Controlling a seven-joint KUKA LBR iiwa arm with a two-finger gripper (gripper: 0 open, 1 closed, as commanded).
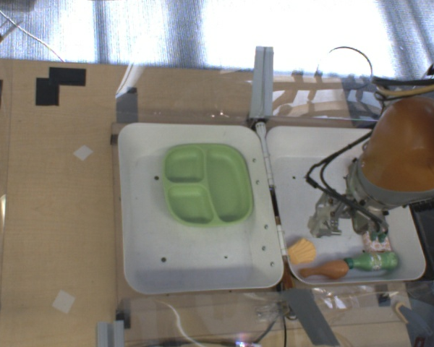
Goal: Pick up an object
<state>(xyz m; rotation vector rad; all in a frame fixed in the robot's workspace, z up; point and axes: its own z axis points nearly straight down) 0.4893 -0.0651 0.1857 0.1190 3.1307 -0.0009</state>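
My gripper [349, 221] hangs low over the front of the right bin [296, 157], under the grey arm with its orange band [409, 147]. Just in front of it lie three small objects near the bin's front wall. A yellow ridged piece [301, 251] is at the left. An orange-brown elongated toy [325, 270] lies beside it. A green bottle [373, 262] lies on its side at the right, close below the gripper. Dark cables loop from the wrist over the bin.
The left bin [141, 215] holds a green divided plate [206, 184] near its middle. A grey post [261, 85] stands behind the wall shared by the two bins. Brown bench surface stretches to the left.
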